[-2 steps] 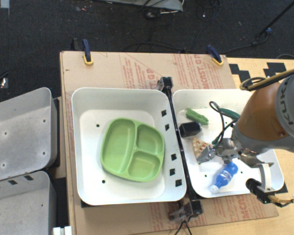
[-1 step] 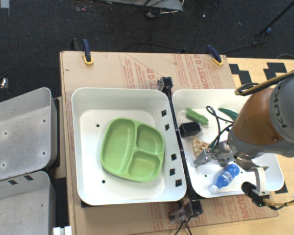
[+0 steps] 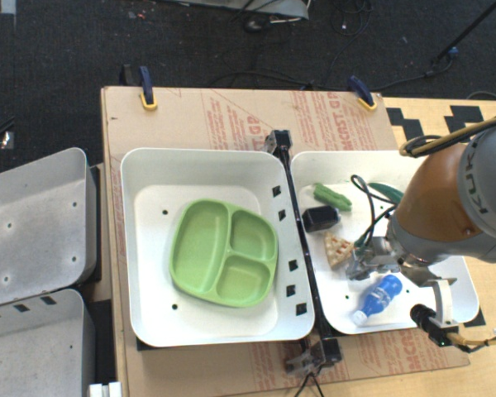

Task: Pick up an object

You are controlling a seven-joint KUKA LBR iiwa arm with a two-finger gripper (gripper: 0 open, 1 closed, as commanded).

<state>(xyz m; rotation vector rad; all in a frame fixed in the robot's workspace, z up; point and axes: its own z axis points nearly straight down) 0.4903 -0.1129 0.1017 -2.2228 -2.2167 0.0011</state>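
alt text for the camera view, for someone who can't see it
A grey-and-orange arm reaches from the right into the right bin, its pincer just above a blue bottle, near a black block and green pepper. The left bin holds a green divided plate.

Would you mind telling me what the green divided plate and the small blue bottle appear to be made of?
The green divided plate looks like moulded plastic with a smooth, matte finish: uniform colour, soft rounded compartment ridges. The small blue bottle looks like clear tinted plastic, glossy, with a white cap; its blur leaves that open.
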